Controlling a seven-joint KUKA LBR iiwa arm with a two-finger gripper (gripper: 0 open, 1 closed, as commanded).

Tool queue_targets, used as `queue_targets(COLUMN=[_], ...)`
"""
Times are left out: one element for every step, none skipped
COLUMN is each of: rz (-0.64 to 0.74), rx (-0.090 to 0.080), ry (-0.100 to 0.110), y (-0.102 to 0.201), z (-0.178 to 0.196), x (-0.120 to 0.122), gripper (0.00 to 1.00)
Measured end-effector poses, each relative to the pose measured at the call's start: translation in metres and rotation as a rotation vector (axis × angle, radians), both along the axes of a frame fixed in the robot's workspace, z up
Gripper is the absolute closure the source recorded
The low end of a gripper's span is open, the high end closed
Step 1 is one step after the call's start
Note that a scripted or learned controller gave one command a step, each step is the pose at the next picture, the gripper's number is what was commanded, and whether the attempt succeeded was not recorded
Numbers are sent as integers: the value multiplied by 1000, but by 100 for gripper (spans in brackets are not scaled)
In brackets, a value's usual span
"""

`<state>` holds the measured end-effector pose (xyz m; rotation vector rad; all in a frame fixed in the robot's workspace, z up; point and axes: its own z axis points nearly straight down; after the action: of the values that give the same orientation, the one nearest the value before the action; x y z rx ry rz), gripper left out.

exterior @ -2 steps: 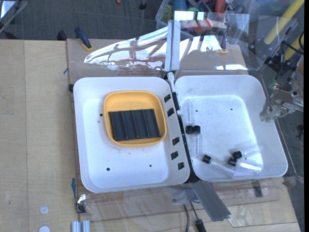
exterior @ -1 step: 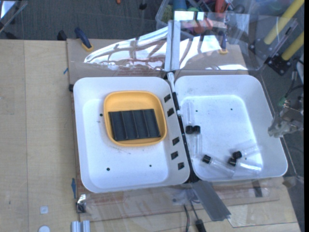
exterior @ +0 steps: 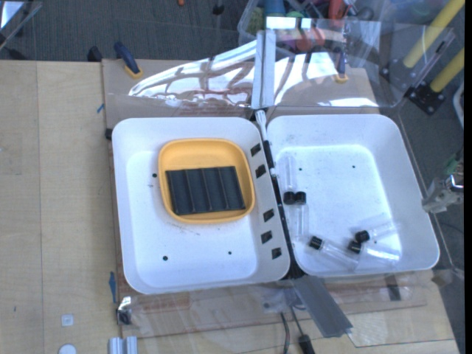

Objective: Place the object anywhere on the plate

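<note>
**Black ridged object on the plate, vials left in the other bin**

Black ridged object (exterior: 205,190) — camera view: we find it lying flat inside the yellow plate (exterior: 170,158), well within the rim, ribs running roughly front to back. The plate sits in the left bin (exterior: 140,264), toward its back half. We judge the placement done, if this is the object meant.

Right bin (exterior: 413,253): several clear vials with black caps. One vial (exterior: 286,175) lies near the divider with its cap toward us; a cluster (exterior: 354,248) rests in the front right corner, touching or overlapping one another. None is on the plate.

Gripper (exterior: 445,191): we see what we take to be it at the far right edge, beside the right bin's outer rim, apart from everything. Whether it is clenched or released we cannot tell. Nothing visible is held in it.

Tabletop (exterior: 51,198): bare wood left of the bins.
</note>
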<state>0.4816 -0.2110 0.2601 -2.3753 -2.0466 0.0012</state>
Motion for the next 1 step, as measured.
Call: queue_targets(rz=[181], rx=[-1], ry=[-3], y=[0], z=[21], x=[-1], gripper=[100])
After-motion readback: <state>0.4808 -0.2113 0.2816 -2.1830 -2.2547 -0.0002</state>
